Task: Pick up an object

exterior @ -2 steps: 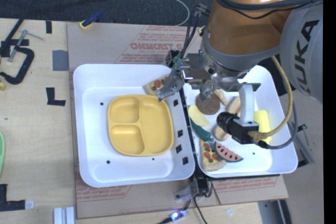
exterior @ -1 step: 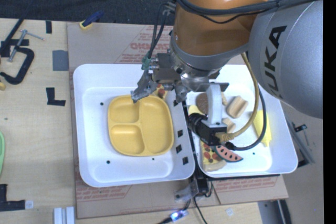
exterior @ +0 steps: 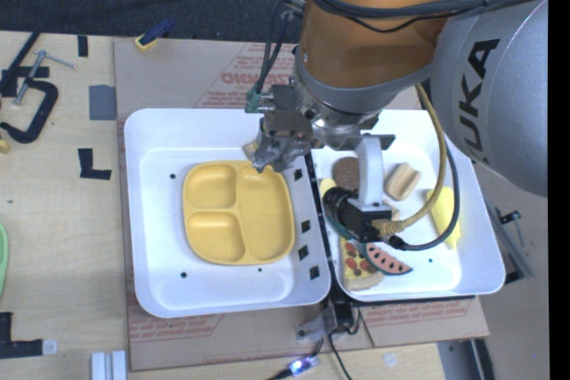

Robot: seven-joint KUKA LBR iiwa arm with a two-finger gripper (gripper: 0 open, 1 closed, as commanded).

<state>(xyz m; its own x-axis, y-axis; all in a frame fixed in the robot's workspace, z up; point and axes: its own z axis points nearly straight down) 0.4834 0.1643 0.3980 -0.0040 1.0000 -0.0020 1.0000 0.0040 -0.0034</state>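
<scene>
Where the grey arm with its orange band comes down from the right, the hand (exterior: 278, 147) sits low over the far right corner of the yellow three-compartment plastic plate (exterior: 239, 212), close by the wall between the two shallow white bins; whether it touches the plate's rim cannot be told, nor how far it is open or whether it has hold of anything. Item, nearest candidate: that plate, lying flat in the left white bin (exterior: 151, 191), spreading from the hand toward the near left, its longer side running roughly from the hand's position down toward the viewer. Items, right of the hand in the right white bin (exterior: 476, 267): a brown round disc-shaped piece (exterior: 346, 171), just beside the hand's body; a tan block like a bread slice (exterior: 402, 181), further right; a yellow banana-shaped toy (exterior: 443, 207), furthest right; a watermelon-slice toy, red with green rind (exterior: 392, 262), and a pizza-slice toy (exterior: 358, 267), both nearer the viewer. A black cable loops across these. Judgement: the plate's corner rim lies directly beneath the hand, so a grasp turns on closing across that thin edge. Worktop (exterior: 62, 191): a black clamp (exterior: 27, 107) well to the left.
</scene>
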